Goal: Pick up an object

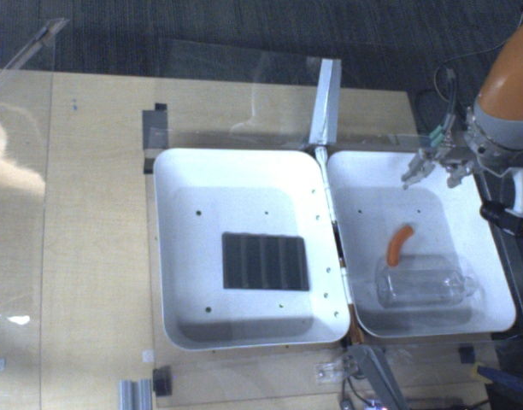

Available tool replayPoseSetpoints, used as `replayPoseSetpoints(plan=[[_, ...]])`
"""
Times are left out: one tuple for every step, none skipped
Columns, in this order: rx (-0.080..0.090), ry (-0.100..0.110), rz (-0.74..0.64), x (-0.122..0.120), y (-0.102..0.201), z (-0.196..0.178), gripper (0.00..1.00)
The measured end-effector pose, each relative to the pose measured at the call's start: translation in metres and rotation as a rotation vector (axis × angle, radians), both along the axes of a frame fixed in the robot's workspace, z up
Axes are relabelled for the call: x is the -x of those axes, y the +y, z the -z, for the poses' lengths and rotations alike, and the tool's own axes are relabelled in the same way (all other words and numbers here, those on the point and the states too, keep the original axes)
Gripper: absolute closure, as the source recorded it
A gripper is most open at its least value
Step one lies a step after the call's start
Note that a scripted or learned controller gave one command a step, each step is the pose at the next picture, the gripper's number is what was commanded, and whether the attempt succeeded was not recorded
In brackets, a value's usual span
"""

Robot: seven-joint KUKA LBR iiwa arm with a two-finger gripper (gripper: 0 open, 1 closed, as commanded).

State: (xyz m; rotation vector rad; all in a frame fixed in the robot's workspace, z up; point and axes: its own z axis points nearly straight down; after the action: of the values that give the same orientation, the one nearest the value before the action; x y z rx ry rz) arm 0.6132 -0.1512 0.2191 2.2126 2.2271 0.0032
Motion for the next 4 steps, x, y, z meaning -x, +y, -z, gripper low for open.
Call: replayPoseSetpoints(plan=[[0.001,-0.003,-0.035,0.034,0.008,0.124,0.0],[0.001,-0.003,-0.07,0.067,-0.023,0.042,0.0],[0.003,-0.012,-0.117,0.075,0.015,0.129,0.0],[0.002,-0.005,-0.218,0.02,0.002,0.117,0.0]])
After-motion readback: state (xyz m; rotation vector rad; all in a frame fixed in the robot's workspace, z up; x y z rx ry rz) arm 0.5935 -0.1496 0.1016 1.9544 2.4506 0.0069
